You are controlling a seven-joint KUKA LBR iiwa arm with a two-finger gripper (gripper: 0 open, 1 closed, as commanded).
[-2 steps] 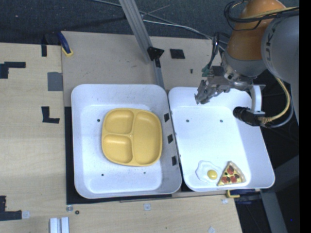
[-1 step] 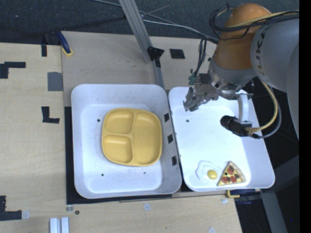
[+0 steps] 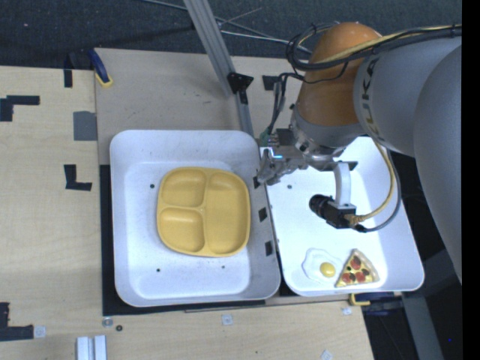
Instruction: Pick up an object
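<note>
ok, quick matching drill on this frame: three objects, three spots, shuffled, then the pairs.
Things:
1. yellow divided plastic plate
2. toy fried egg with yellow yolk
3. triangular toy pizza slice

Places:
A. right bin, front corner nearest its right edge
B. left bin, middle
C. right bin, front, just left of the pizza slice

Pairs: 1-B, 2-C, 3-A
</note>
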